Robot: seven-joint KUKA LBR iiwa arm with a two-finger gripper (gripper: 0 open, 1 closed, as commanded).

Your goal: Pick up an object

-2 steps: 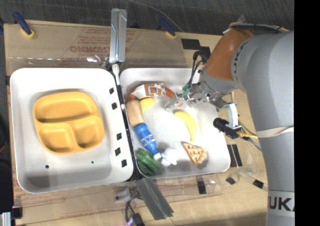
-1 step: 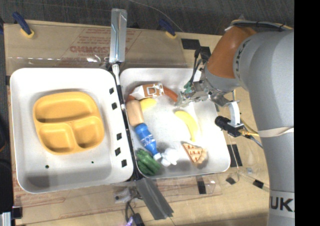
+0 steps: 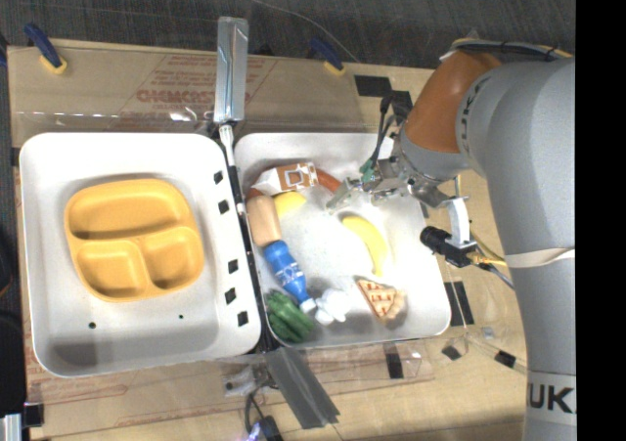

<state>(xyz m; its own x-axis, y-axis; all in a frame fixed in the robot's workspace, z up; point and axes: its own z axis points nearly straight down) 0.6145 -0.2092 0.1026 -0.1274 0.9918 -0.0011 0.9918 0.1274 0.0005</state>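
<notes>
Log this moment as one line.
pincer over right bin | nearest: banana | nothing seen held | yellow tray in left bin

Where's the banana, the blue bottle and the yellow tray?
banana (image 3: 368,239): camera view, middle of its curved body.
blue bottle (image 3: 286,271): camera view, its blue label.
yellow tray (image 3: 132,237): camera view, the ridge between its compartments.

Brown bench (image 3: 117,72), two white bins (image 3: 44,263) side by side

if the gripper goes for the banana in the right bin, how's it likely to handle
The banana is curved and smooth, so it could slip or pivot between two fingers unless pinched near its middle. It looks like a moulded toy, so probably stiff and light. It lies flat on the right bin floor apart from its neighbours, so a push should slide it rather than roll it.
</notes>
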